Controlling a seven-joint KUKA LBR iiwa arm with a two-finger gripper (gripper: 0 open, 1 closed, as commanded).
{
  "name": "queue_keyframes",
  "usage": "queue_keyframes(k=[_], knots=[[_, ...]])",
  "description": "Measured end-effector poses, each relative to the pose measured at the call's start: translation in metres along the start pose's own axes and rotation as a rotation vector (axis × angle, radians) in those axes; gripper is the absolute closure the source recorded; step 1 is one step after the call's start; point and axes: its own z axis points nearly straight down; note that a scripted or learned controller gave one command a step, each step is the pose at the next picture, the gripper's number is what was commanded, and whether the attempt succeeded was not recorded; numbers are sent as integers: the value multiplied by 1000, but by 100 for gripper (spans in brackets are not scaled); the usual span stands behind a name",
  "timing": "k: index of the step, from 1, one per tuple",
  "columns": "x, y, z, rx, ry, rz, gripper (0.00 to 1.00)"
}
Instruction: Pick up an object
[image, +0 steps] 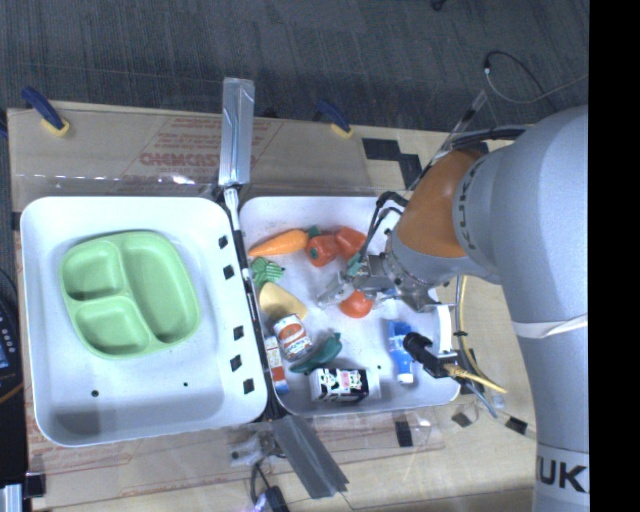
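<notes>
My gripper (348, 287) is low in the right bin (300, 212), reaching in from the right under the orange wrist band. A small red-orange tomato (356, 305) lies right at its tip, touching or just below it. Just behind the gripper sits a red pepper (334, 245), with an orange carrot (279, 242) to its left. Nearer the front of the bin are a yellow wedge (277, 299), a small labelled can (293, 338), a dark green piece (325, 349) and a black-and-white carton (339, 383). A blue-and-white item (401, 352) lies under the wrist.
The left bin (45, 330) holds a green divided plate (126, 292). A green leafy toy (265, 270) rests against the divider (240, 270) between the bins. The arm's grey body (530, 230) covers the right bin's right side. Cables hang near the bin's front right corner (470, 380).
</notes>
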Motion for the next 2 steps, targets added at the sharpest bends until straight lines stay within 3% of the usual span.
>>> queue_keyframes(k=[1,2], knots=[[0,0,-9,3,0,-3,100],[25,-14,-116,-1,0,-114,100]])
